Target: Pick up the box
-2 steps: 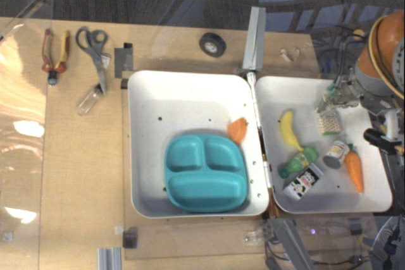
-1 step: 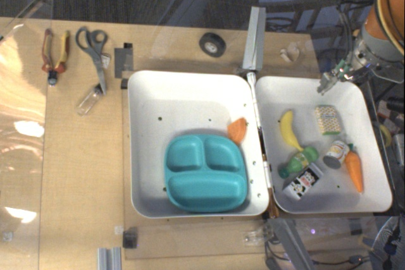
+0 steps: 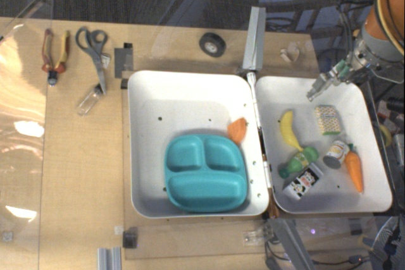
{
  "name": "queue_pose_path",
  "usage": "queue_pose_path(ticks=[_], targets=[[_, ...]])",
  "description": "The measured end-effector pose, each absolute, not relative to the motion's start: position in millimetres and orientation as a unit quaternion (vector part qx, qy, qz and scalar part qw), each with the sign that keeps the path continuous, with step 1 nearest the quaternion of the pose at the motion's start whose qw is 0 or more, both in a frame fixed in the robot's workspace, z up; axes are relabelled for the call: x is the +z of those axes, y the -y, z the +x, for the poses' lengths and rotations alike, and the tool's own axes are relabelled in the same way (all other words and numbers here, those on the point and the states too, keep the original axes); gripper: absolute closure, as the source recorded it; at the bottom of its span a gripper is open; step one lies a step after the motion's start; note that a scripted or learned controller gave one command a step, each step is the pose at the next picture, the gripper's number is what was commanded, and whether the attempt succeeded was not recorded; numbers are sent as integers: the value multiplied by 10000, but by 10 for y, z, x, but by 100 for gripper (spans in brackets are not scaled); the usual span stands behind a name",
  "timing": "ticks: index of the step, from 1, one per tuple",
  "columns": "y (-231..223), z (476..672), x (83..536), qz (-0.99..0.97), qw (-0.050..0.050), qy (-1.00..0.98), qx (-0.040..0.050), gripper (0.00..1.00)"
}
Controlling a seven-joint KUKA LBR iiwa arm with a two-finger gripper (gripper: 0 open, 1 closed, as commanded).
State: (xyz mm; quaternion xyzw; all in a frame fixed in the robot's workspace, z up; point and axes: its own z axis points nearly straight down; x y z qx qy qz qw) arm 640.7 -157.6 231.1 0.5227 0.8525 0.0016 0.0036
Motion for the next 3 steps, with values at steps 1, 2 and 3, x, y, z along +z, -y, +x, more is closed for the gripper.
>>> queue_pose_path(ticks=[1,2,3], targets=[[2032,6437,1661,5222,24,-8528,6,0],[2042,6587,906,5380,24,-8429,8,0],[2027,6613,1039,5357,63,-8444,17,100]])
